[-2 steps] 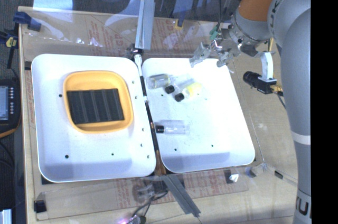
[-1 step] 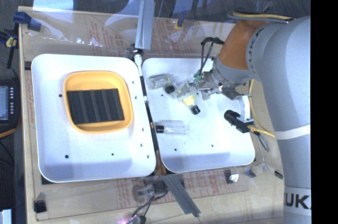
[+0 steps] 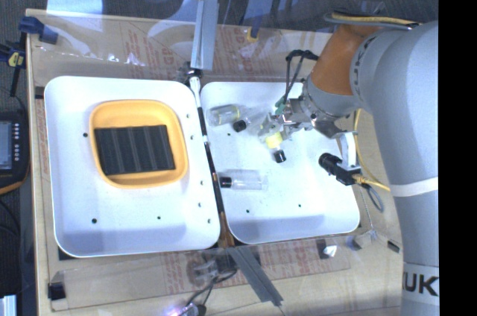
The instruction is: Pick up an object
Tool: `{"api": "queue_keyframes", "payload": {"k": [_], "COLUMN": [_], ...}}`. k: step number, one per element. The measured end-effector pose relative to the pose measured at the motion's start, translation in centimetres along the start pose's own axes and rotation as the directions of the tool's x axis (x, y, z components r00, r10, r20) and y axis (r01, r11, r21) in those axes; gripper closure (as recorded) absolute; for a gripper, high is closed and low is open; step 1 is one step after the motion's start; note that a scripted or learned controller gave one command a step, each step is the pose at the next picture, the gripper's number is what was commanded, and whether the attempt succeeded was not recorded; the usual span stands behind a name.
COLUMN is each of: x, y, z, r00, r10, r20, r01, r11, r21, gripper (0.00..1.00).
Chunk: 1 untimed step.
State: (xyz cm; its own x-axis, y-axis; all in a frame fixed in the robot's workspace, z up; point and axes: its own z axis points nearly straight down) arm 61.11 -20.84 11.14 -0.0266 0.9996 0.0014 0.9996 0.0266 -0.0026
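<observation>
The claw (image 3: 277,127) hangs low in the right bin (image 3: 328,221), among small clear bottles (image 3: 223,113); whether it grips anything, I cannot tell.

Grey KUKA arm (image 3: 399,128) with smooth rounded casing, orange band (image 3: 339,68) above the wrist, white ring seam lower on the body, partial white lettering "UK" near base, black cables looping at the wrist

"UK" — on the arm (image 3: 417,232)
</observation>
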Motion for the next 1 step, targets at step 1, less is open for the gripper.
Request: {"api": "queue_keyframes", "payload": {"k": [1], "x": [7.30], "y": [-0.80], "z": [-13.14], "r00": [1.000], "r10": [-0.025], "r20": [0.001], "r01": [0.025], "r11": [1.000], "r21": [-0.002], "gripper": [1.00]}}
